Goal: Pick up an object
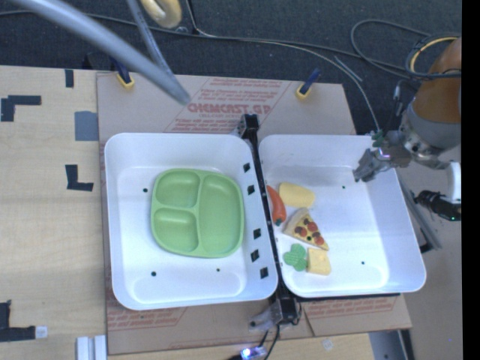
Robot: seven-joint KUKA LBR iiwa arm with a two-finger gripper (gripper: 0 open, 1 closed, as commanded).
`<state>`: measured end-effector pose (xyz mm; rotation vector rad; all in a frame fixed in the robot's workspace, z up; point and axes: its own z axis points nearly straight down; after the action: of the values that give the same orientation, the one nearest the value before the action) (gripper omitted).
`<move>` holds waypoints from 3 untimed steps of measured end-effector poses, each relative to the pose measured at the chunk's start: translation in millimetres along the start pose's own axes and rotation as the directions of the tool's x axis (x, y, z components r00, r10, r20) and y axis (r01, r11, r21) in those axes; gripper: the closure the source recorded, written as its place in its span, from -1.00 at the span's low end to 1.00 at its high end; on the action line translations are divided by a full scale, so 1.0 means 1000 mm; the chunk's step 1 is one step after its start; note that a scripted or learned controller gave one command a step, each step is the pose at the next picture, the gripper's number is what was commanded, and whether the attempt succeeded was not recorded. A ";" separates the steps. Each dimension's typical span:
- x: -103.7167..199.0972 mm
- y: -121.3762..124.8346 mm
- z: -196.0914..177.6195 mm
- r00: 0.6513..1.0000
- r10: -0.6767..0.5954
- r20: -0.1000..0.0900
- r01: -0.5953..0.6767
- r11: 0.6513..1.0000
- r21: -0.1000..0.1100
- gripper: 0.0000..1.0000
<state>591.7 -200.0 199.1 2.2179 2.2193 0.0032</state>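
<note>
The objects available for picking are grouped in the right-hand shallow white plastic bin [375, 268], against its left wall, at centre-right of the frame. A pale yellow rounded toy block [297, 195] is placed uppermost in the group, with an orange carrot-shaped toy [277, 204] just beside it on its left, lying along the bin wall. Below these a triangular toy pizza slice [305, 227] with red and dark toppings is seen, and beneath it a green leafy toy piece [295, 258] touching a yellow wedge-shaped toy [319, 262]. None of these items is touched by the arm. The two-finger gripper [366, 169] is shown at the upper right corner of the same bin, over its rim, well apart from the toy group; whether its jaws are open or closed cannot be told, and nothing is seen held in it. Behind it the grey arm with the orange band [435, 100] is seen entering from the right edge of the frame. In the left-hand white bin [127, 201] a light green compartmented plastic tray [198, 212] is laid flat near the centre. Both bins are set on a brown cardboard sheet [225, 100] with red printing.
</note>
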 end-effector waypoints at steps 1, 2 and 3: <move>0.000 0.002 -0.048 1.000 -0.001 0.000 0.001 1.000 0.000 1.00; 0.055 0.014 -0.035 1.000 -0.005 -0.002 0.005 1.000 0.005 1.00; 0.113 0.016 -0.039 1.000 -0.006 -0.002 0.006 1.000 0.004 1.00</move>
<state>607.2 -86.8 238.2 2.2145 2.2290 0.0006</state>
